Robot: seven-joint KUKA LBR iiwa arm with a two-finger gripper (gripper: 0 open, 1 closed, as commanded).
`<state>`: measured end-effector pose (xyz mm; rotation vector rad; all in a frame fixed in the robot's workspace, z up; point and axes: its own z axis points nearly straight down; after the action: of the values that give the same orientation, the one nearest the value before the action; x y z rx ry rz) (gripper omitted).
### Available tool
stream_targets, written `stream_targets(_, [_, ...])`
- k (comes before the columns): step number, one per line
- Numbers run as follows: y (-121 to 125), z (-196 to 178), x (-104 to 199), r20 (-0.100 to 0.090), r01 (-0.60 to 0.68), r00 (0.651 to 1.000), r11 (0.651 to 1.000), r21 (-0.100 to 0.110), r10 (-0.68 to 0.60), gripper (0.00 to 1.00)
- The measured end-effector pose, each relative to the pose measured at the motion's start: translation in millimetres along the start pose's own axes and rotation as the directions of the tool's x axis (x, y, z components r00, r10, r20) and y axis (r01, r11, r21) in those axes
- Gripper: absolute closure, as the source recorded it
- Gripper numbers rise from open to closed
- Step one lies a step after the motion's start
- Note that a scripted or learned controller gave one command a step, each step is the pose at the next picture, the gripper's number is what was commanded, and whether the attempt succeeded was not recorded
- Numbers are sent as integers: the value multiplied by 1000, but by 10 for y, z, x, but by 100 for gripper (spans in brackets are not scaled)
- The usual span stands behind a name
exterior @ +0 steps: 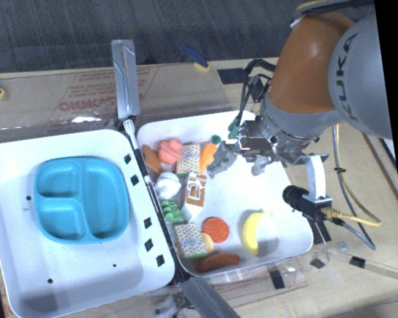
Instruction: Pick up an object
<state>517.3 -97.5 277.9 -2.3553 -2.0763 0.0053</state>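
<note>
The right bin [278,202] holds several toy foods along its left side and front. A pink piece [170,150], an orange carrot [207,153] and a small printed carton [196,188] lie toward the back left. A white ball [167,186] and a green piece [171,210] sit against the left wall. Near the front are a red-orange tomato [215,229], a yellow banana [251,229] and a red sausage [217,261]. My gripper [239,164] hangs over the back middle of this bin, just right of the carrot, open with nothing between its fingers.
The left bin [17,276] holds a blue divided tray [82,198]. A metal divider bar [126,77] runs between the bins at the back. The arm's grey and orange body [319,71] looms over the right bin's back right corner, with cables [346,215] trailing at the right.
</note>
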Motion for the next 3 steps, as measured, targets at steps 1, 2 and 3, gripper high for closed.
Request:
stream_targets(1, [537, 856, 75, 0, -5, 1000, 1000, 8, 5, 0])
stream_targets(2, [684, 1867, -87, -2, 167, 986, 986, 1, -167, 0])
stream_targets(3, [688, 1799, -89, -1, 171, 985, 985, 5, -171, 100])
